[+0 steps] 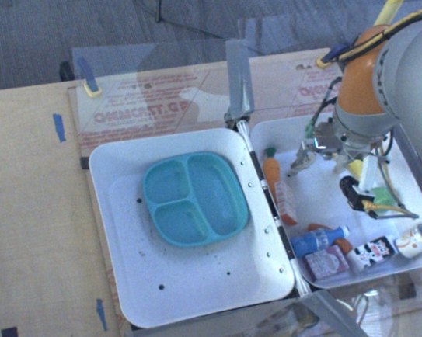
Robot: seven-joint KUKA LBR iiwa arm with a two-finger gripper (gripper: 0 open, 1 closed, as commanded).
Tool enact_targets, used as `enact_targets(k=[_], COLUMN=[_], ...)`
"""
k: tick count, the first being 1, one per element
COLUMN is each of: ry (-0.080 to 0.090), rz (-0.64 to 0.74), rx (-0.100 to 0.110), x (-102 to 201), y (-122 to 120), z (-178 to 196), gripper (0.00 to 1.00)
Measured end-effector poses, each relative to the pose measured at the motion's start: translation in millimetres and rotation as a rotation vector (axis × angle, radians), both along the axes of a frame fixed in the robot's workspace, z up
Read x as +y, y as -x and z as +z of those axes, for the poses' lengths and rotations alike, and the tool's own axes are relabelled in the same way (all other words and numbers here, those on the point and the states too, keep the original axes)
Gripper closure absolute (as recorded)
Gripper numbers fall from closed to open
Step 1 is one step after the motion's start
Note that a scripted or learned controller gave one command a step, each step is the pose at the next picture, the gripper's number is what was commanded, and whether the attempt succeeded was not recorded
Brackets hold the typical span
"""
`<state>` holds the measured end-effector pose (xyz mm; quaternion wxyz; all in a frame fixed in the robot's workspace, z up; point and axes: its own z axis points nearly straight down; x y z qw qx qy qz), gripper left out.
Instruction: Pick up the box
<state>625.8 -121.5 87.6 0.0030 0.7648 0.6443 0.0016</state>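
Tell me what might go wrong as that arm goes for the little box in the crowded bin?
1. The pink box lies wedged against the blue bottle and the black-and-white cow toy, so the claw may grab or shove a neighbour instead.
2. The box sits near the right bin's front wall, which could block a finger.
3. The claw hangs at the far end of the bin, near the orange carrot, and might knock it when it moves.
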Motion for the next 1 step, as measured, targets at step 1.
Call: enact_targets(k=[1], ry=[-0.001], rz=[-0.077], rx=[0.000], x=[-18.8], y=[56.8], z=[0.5], gripper=[0.00])
